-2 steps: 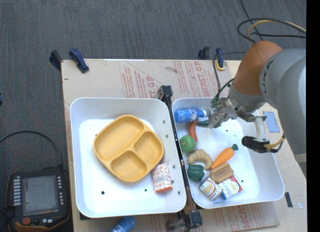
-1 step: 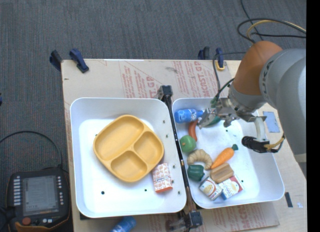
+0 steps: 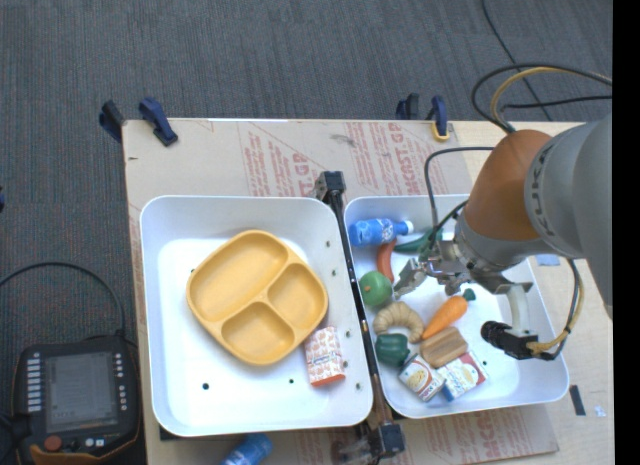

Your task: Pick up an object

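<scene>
Partly hidden by the arm (image 3: 540, 198), the gripper (image 3: 418, 271) hangs spread above the croissant (image 3: 397, 317).

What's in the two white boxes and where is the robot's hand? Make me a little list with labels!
left bin: yellow plastic divided plate; small red-and-white carton beside the plate
right bin: blue-and-white bottle, green round toy fruit, tan toy croissant, orange toy carrot, dark green toy pepper, brown block, small printed cartons
gripper: over the right bin, near the green fruit
gripper's hold: cannot tell
arm's side: reaches in from the right
</scene>
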`<state>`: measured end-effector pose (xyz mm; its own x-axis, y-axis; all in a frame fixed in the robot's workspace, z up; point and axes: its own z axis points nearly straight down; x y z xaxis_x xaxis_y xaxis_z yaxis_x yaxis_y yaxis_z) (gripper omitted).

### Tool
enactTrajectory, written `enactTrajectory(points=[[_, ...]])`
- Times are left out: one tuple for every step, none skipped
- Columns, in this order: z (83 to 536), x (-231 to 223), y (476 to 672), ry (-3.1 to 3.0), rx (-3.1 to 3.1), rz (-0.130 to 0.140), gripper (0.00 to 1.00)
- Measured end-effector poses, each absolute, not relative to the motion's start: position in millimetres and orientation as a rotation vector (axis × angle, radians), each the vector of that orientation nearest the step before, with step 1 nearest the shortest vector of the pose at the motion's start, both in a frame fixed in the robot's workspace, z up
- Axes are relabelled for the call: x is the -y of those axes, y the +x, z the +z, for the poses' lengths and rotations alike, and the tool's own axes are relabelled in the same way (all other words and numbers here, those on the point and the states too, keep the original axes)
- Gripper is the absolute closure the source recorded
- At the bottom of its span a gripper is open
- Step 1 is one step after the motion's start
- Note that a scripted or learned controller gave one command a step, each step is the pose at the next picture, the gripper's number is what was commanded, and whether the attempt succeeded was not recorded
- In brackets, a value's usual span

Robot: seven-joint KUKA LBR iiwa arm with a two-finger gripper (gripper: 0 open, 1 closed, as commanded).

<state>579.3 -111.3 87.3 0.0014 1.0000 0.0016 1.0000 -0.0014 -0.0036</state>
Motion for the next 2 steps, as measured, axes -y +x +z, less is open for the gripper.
enactTrajectory(points=[[97.5,111.5,579.9,-2.223,2.214,0.001,1.0],[97.5,111.5,579.9,-2.223,2.214,0.001,0.0]])
